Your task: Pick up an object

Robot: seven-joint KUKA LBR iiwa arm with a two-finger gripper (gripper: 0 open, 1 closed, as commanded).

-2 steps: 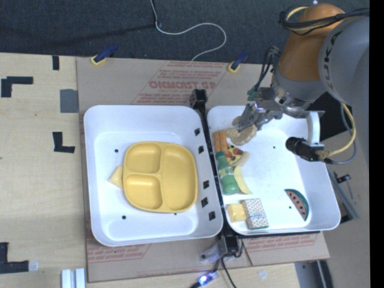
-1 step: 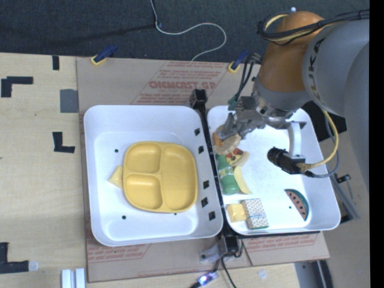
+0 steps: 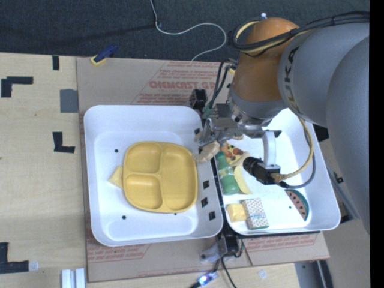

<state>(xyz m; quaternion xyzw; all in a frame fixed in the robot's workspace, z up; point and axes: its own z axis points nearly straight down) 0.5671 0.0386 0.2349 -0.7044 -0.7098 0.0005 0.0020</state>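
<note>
Camera view has the grey arm (image 3: pixel 324 71) coming in from the right with its orange band (image 3: pixel 261 59) sitting right over the divide between the two white bins. The hand (image 3: pixel 211 138) hangs down at the inner edge of the right bin (image 3: pixel 318 191), pretty much on the wall shared with the left bin (image 3: pixel 108 137). Honestly can't tell whether it's apart or together, the wrist hardware covers too much of it, and nothing is clearly sitting between its tips.

Just below the hand, close to touching it, there's a little pile of toy food: a green bottle-ish thing (image 3: pixel 227 176) with a reddish piece (image 3: pixel 233 154) at its top and a yellow banana-like piece (image 3: pixel 242 182) right beside it. Further below the hand, near the front wall of that same bin, a yellow block (image 3: pixel 235 212) and a patterned box (image 3: pixel 257 213) sit side by side. Off to the lower right of the hand is a watermelon slice (image 3: pixel 298 203), well apart from the pile.

To the lower left of the hand, in the other bin, a yellow divided plate (image 3: pixel 161 177) lies flat with a small yellow wedge (image 3: pixel 116 175) poking out from under its far edge. Both bins sit on cardboard (image 3: pixel 156 83) on the surface (image 3: pixel 36 161).
</note>
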